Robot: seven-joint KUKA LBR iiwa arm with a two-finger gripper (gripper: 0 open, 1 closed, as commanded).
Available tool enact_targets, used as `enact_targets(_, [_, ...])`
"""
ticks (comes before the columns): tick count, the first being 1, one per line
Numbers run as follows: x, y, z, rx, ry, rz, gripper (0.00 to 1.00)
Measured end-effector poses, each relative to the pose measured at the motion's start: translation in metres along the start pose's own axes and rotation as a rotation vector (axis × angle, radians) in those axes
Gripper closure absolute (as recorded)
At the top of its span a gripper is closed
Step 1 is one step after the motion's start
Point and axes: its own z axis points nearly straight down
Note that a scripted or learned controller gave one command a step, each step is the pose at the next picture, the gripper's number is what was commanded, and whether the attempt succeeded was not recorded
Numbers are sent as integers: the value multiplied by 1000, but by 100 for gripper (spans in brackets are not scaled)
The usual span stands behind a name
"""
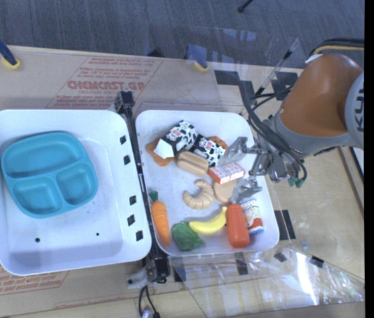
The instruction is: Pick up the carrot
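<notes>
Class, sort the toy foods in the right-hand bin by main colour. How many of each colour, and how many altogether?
Orange, 1: carrot
Green, 1: leafy vegetable
Yellow, 1: banana
Red, 2: bottle, box
Tan, 2: croissant, hot dog
Black-and-white, 2: cow-patterned pieces
Total: 9 clearly countable; partly hidden pieces left out.

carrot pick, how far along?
Done: nothing yet. The carrot lies untouched by the right bin's left wall, beside the green vegetable. In hand: the tool is open at the bin's right side, over the pink box, holding nothing. Left: cross to the carrot, grasp, lift.
</notes>
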Motion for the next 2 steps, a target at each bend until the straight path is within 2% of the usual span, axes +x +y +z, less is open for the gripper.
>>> enact_targets(1, [32, 62, 125, -3, -1, -50, 0])
enact_targets(2, [14, 193, 24, -7, -13, -49, 0])
